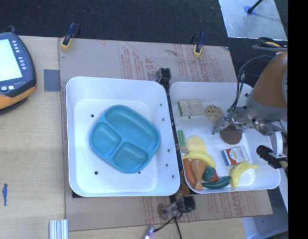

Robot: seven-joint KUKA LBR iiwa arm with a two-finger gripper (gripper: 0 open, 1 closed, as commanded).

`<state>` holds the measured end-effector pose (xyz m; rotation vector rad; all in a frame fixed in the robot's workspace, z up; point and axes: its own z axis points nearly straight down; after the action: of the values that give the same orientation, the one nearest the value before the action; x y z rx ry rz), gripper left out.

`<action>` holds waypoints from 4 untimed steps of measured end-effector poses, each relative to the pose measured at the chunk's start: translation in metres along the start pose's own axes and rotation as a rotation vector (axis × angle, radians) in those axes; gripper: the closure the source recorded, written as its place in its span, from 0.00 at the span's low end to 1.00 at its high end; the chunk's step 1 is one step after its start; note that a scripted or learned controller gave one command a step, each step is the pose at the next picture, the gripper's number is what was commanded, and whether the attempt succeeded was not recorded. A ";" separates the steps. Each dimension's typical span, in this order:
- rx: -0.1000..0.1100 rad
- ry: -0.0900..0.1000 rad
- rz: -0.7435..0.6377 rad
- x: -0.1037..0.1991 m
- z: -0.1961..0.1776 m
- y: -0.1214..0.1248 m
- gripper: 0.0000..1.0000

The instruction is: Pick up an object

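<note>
Brown round disc (231, 135) lies in right bin (219, 89), just beside cookie (212, 112). Gripper (228, 124) hovers directly over disc, approach step judged underway; next move calls for descent and closure.

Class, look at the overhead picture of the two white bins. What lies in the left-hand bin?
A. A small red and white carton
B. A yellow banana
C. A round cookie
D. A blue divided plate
D. The blue divided plate lies alone in the left bin, while the banana, the cookie and the carton all lie in the right bin.
</note>
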<state>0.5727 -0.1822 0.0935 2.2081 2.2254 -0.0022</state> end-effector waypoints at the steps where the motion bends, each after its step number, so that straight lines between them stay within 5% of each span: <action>1: -0.006 -0.006 -0.002 -0.002 -0.011 0.001 1.00; 2: 0.002 0.007 0.001 -0.019 -0.002 -0.008 1.00; 3: 0.005 0.007 0.003 0.034 -0.075 0.052 1.00; 4: 0.007 0.007 0.004 0.034 -0.075 0.051 0.00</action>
<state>0.6234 -0.1477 0.1684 2.2189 2.2278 -0.0024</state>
